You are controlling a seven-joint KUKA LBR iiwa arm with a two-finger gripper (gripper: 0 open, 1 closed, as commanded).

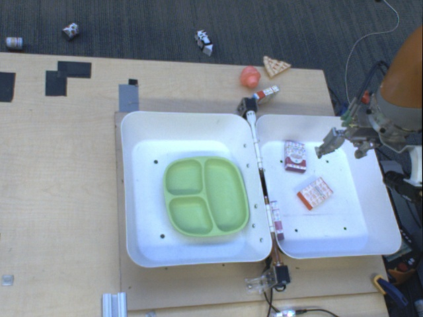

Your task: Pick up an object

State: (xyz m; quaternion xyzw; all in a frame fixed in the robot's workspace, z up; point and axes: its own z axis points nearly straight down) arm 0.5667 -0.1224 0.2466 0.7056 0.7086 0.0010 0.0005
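Arm reaching in from right; hand apparently empty, raised.

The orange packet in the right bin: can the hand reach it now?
Probably yes. The orange packet lies flat with free space around it, apart from the red-and-white packet, and the hand hovers over the same right bin.

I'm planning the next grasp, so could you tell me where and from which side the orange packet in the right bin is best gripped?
Judging from its pose, come straight down on the orange packet and close across its shorter width, near the middle. It lies flat and tilted in the right bin, apart from the red-and-white packet, so its long edges look free. The gripper would likely need turning to match the tilt.
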